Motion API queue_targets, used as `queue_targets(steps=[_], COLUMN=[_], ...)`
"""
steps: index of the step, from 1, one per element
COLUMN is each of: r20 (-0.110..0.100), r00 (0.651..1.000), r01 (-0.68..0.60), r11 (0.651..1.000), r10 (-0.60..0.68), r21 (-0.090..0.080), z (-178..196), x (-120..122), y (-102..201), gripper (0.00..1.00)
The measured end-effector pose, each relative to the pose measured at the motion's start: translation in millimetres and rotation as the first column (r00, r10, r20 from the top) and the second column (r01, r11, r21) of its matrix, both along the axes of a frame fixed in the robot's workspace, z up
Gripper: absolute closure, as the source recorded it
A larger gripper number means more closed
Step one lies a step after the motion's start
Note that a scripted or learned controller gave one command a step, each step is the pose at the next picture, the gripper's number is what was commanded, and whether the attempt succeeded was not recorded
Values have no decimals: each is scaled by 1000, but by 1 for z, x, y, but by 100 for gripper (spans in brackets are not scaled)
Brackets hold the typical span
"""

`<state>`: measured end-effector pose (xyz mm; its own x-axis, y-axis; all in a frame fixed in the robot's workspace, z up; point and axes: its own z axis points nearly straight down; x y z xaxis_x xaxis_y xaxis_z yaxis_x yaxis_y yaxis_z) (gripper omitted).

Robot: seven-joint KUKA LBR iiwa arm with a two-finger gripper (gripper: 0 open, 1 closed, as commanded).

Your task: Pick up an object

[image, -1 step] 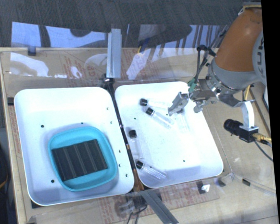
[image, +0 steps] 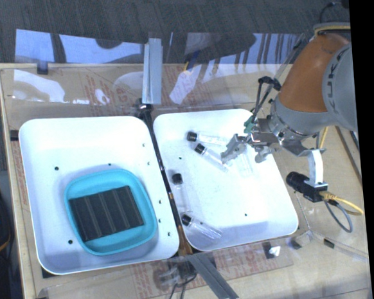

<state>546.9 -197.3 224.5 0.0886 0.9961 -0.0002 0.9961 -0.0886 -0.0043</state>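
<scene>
Several small clear vials with black caps lie in the right white bin. One vial and a second vial lie near the bin's far middle. A third vial rests by the left wall, and another vial sits at the front left. My gripper hangs over the far right part of this bin, just right of the two upper vials. I see nothing held in it.
The left white bin holds a blue tray with a dark ridged insert. A metal rail stands behind the divide between the bins. The arm's orange band rises at the right.
</scene>
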Motion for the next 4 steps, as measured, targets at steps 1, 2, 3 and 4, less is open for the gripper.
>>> queue_targets(steps=[1, 2, 3, 4], r20=[-2, -2, 1, 6], r00=[999, 984, 974, 971], r01=[35, 176, 227, 239], r11=[999, 984, 974, 971], r10=[-35, -176, -227, -239], r21=[1, 1, 1, -6], z=[-128, -134, -133, -131], x=[36, 15, 65, 6], y=[19, 20, 50, 93], gripper=[0, 0, 0, 0])
